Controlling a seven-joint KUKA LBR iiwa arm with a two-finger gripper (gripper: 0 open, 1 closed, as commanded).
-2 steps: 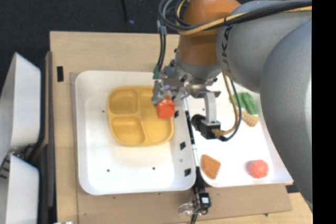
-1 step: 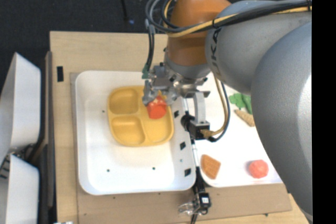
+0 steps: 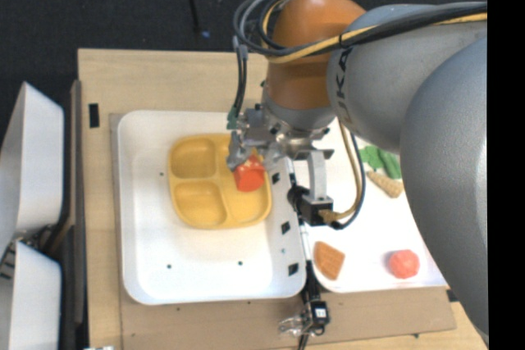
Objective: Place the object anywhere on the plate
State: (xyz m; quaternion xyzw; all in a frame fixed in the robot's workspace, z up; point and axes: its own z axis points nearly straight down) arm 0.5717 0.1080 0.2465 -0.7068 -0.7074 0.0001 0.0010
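Note:
A yellow divided plate [image 3: 201,184] lies in the left white bin [image 3: 156,258]. My gripper [image 3: 250,164] hangs over the plate's right side, below the orange wrist band. It is shut on a small red object [image 3: 248,176], whose top sits between the dark fingers. The object's lower part shows over the plate's right compartment, near its rim. I cannot tell whether the object touches the plate.
The right bin [image 3: 369,279] holds an orange wedge [image 3: 330,260], a pinkish-red ball [image 3: 403,263], a green item [image 3: 382,161] and a tan piece [image 3: 387,184]. The bulky grey arm covers most of that bin. A cable loops beside the wrist.

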